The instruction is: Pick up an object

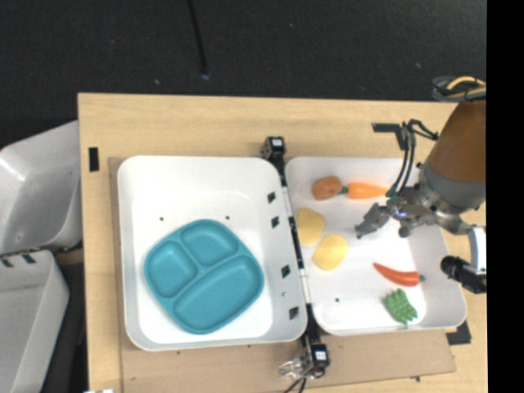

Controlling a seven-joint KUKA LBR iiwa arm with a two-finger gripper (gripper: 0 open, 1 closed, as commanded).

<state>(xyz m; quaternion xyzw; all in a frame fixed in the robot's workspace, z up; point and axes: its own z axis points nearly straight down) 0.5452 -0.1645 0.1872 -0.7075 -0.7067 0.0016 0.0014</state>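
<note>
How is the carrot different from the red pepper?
The carrot is orange and lies level near the bin's far wall; the red pepper is red and slants lower down. The carrot touches a brownish round fruit; the pepper lies alone. Both are long, thin toy vegetables in the right bin.

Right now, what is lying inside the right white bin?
Inside the right bin: an orange ball, a carrot, two yellow pieces, a red pepper, a green vegetable. The gripper covers some floor.
</note>
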